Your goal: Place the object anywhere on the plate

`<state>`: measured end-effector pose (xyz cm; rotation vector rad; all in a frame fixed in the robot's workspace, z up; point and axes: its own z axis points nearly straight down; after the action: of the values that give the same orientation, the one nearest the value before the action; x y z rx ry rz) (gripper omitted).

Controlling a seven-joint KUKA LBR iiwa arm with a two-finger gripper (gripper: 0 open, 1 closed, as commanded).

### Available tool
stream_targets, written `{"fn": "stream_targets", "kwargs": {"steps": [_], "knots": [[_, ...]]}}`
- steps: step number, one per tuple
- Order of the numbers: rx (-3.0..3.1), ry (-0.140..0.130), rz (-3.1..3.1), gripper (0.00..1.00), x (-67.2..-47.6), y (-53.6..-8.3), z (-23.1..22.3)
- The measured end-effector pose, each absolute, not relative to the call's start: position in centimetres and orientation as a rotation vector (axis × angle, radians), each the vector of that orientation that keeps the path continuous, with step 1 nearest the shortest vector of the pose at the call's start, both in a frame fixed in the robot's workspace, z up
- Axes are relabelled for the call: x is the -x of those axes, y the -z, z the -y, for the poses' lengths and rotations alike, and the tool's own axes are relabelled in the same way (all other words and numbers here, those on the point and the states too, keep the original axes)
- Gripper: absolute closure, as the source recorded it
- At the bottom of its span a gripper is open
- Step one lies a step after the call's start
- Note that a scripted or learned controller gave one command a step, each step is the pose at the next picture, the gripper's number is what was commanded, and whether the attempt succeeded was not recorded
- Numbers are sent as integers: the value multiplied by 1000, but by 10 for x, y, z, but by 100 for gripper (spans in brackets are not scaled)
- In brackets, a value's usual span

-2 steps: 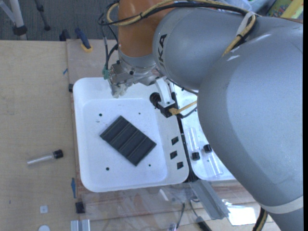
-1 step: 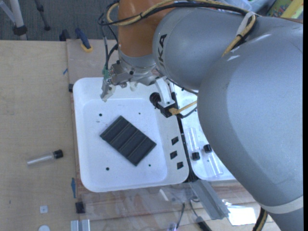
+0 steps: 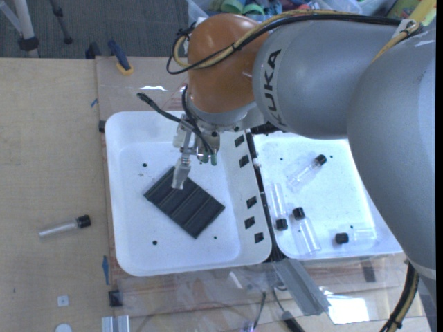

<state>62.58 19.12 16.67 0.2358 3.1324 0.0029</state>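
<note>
the claw [image 3: 181,175] hangs over the left bin [image 3: 124,185], its slim fingers pointing down at the upper left edge of the dark ribbed plate [image 3: 184,201]. whether the fingers are spread or pressed together i cannot tell, for they show as one pale strip. a clear tube seems to lie along or between them, but it is too small to be sure that anything is held. the plate lies flat and turned diamond-wise just below and to the right of the claw, its near corner touching or right under the fingertips.

well to the right of the claw, past the black-marked wall between the bins, the right bin [image 3: 360,206] holds several clear vials with black caps: one vial [image 3: 306,171] tilted near the top, others [image 3: 297,227] lower down. far to the left and below the claw, out on the wooden bench [image 3: 48,151], lies another vial [image 3: 64,226] with a black cap. the grey arm [image 3: 332,75] and its orange band [image 3: 218,61] rise above and right of the claw.
</note>
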Motion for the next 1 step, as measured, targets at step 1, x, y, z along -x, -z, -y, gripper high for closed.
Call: {"fn": "stream_targets", "kwargs": {"steps": [1], "knots": [[-239,-9,-3128,100,-627,-178,-192]]}}
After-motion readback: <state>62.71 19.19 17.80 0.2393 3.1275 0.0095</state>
